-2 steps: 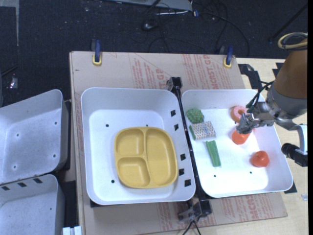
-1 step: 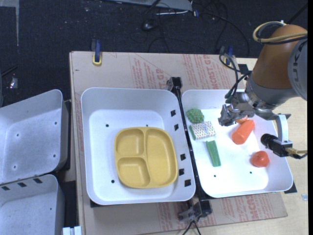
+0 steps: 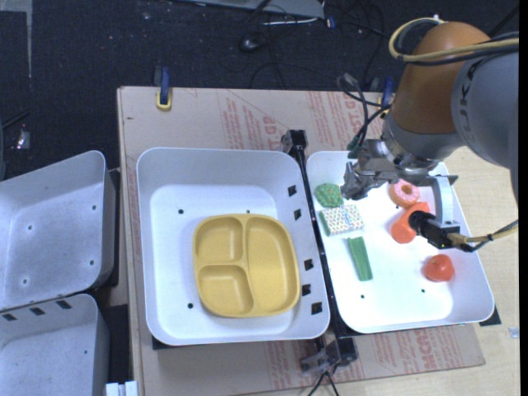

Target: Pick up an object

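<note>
my pincer point(image 3: 356, 181) hangs over the far left part of the right bin point(image 3: 470, 299), just above a green leafy piece point(image 3: 328, 195); i cannot tell how it is set or whether it has hold of anything. close by lie a patterned block point(image 3: 341, 219), a green stick point(image 3: 360, 257), a pink ring point(image 3: 404, 193), and orange point(image 3: 403, 227) and red point(image 3: 439, 267) pieces, while the left bin point(image 3: 165, 180) bears a yellow divided plate point(image 3: 246, 265).

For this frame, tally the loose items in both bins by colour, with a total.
Green: 2, a leafy piece and a long stick
Orange or red: 2, one beside the black gripper part, one nearer the front
Pink ring: 1
Dotted multicolour block: 1
Yellow divided plate: 1
Total: 7
</note>
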Robot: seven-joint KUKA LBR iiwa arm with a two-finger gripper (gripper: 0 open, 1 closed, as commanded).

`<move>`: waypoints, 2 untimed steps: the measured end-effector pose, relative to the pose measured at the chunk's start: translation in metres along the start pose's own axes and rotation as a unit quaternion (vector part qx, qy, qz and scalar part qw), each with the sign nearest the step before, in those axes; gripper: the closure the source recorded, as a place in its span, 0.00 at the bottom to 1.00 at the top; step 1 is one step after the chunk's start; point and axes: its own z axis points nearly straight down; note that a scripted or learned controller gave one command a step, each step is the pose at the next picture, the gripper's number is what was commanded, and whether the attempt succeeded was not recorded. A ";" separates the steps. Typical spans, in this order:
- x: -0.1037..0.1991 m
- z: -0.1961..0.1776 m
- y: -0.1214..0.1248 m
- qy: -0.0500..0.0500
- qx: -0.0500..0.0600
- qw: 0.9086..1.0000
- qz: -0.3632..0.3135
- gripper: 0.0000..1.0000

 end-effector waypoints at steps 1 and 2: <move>0.049 0.011 0.013 0.000 0.001 1.000 0.001 1.00; 0.104 0.006 0.040 0.000 0.000 1.000 0.000 1.00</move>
